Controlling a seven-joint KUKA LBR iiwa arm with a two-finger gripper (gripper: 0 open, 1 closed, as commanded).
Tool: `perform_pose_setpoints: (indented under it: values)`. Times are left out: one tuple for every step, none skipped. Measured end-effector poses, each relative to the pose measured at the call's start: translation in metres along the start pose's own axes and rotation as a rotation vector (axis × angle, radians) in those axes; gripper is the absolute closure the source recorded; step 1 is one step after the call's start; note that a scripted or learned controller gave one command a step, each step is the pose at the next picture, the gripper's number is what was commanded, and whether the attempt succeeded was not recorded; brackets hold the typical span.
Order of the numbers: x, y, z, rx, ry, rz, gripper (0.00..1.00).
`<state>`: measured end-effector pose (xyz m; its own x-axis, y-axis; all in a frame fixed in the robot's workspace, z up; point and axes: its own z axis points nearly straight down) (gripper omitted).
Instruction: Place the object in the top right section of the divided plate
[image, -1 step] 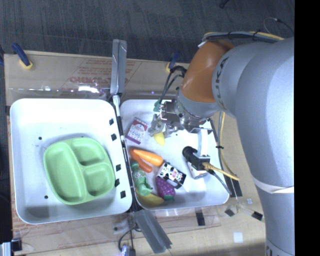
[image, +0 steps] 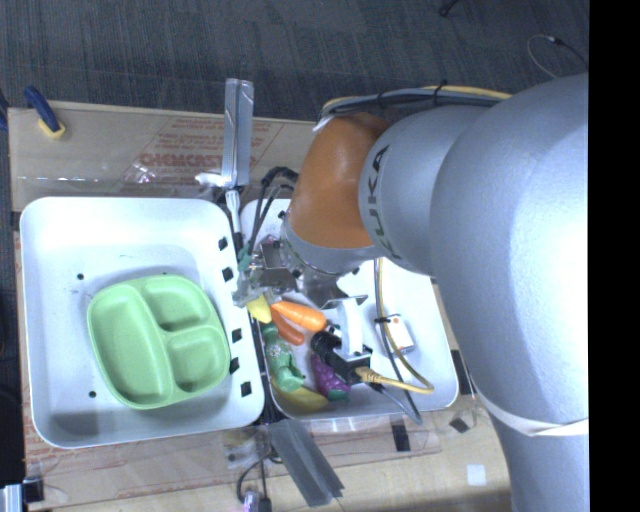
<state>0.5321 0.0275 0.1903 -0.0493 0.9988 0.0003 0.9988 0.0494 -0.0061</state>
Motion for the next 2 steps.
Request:
perform_pose_setpoints:
  values:
    - [0.0524, -0.0539, 0.0001, 0.000, -0.001, -0.430, 1.00]
    - [0.0521, -0.0538, 0.0000, -0.001, -0.001, -0.430, 0.00]
